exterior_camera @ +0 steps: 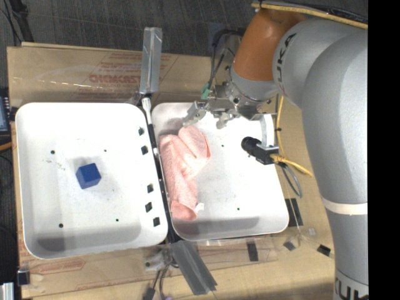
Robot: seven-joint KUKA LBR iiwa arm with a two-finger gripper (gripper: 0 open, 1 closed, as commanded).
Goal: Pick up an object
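Right bin (pixel 262 211): pink cloth (pixel 184 167) below pincer (pixel 209 112), fingers apart; blue cube (pixel 88 175) in left bin (pixel 37 142).

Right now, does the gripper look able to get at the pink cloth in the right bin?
Probably yes. The gripper hangs over the far end of the right bin, just above the upper end of the pink cloth. Nothing lies on the cloth or between the two, so the way down looks free.

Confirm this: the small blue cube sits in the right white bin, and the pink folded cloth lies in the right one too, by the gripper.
Not quite. The camera view shows the small blue cube in the left white bin. The pink folded cloth does lie in the right white bin, by the gripper.
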